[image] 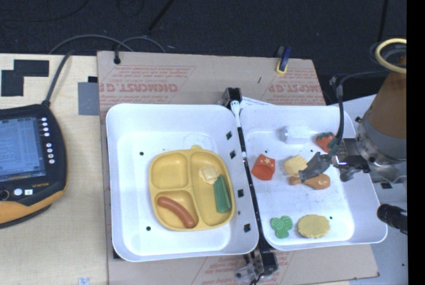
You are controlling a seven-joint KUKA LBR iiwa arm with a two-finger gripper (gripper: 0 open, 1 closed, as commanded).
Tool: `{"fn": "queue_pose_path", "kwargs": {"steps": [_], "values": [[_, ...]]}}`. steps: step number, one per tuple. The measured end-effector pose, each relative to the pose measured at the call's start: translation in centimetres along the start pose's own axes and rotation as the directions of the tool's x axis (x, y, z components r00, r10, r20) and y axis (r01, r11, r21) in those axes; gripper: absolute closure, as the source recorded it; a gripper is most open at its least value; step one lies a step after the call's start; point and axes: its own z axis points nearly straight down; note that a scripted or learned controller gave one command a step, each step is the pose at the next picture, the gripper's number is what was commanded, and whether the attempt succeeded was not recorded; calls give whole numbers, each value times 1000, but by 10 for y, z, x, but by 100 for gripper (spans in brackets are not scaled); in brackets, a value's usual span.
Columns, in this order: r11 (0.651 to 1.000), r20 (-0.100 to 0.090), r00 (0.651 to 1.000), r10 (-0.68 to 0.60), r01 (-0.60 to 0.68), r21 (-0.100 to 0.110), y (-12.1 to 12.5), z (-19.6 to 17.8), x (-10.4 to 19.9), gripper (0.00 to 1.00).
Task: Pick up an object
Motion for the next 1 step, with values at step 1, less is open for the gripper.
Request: {"fn": "queue_pose_path", "kwargs": {"steps": [1], "values": [[1000, -1, 1000, 0, 0, 3, 0, -10, 0, 100]]}}
